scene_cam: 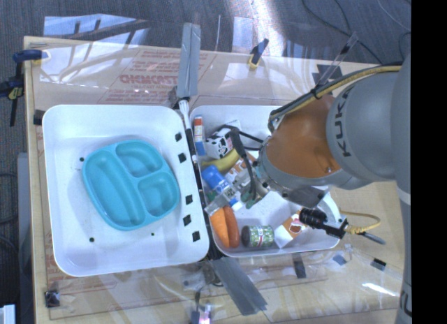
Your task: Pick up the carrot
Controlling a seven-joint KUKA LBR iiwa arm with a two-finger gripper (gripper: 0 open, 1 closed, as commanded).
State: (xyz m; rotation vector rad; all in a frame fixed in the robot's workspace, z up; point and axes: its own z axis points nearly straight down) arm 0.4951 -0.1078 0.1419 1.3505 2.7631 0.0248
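While the carrot (224, 226) lies beside the small jar (258, 236), we see the gripper (246, 191) just above it, grip state unclear.

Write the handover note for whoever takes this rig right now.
End effector: down in the right bin, among the clutter; whether it is open or shut cannot be judged from here.
Carrot: lying in the right bin near its front left corner, beside a small jar. It is not lifted.
Left bin: holds a blue tray.
Done: the arm is over the right bin.
Left: grasp the carrot and lift it out.
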